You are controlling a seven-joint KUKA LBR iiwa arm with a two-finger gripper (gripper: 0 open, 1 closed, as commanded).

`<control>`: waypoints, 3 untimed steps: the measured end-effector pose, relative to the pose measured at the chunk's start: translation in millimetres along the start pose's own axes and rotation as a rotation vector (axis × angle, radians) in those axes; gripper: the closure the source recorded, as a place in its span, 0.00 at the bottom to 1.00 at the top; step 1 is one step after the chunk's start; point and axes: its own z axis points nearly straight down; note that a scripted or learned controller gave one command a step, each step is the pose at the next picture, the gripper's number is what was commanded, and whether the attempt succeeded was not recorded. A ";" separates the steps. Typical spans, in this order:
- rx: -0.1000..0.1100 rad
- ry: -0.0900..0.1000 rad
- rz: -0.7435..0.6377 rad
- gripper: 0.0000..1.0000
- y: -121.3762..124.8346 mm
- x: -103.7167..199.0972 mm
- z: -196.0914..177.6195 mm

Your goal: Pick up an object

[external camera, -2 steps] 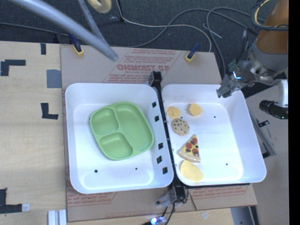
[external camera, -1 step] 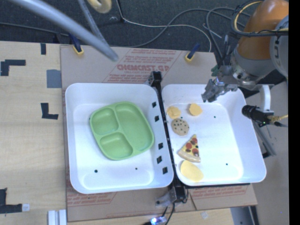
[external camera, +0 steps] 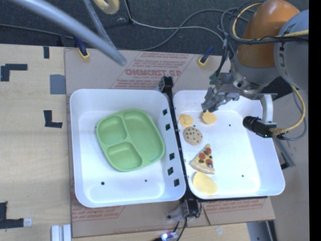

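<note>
Nearest the bench's front edge, in the right bin (external camera: 261, 179), a pale yellow oval piece (external camera: 204, 183) lies flat near the bin's left wall, its long axis running roughly left to right with a slight tilt. Just behind it, touching or nearly so, a pizza slice (external camera: 203, 159) points its tip away from me toward the far side, crust end toward the oval; its long axis runs near to far. Farther back sits a round chocolate-chip cookie (external camera: 192, 135), and just beyond that a small yellow lump (external camera: 186, 120) beside the divider.

In the left bin (external camera: 80, 134) a green tray with three compartments (external camera: 130, 139) lies flat, turned at a slant, its long side running from far left to near right.

Toward the back of the right bin, a small yellow-orange piece (external camera: 209, 117) rests on the bin floor directly under the gripper (external camera: 212, 104). The gripper tips sit right at its upper edge; I cannot tell whether the fingers are spread, closed, or gripping it. The grey arm with its orange band (external camera: 266, 29) comes in from the right behind it.
</note>
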 end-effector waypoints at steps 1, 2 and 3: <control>0.001 0.000 0.000 1.00 -15.5 46.1 3.3; 0.000 -0.001 0.000 1.00 -18.8 91.7 5.5; 0.001 -0.001 -0.001 1.00 -28.8 153.5 18.8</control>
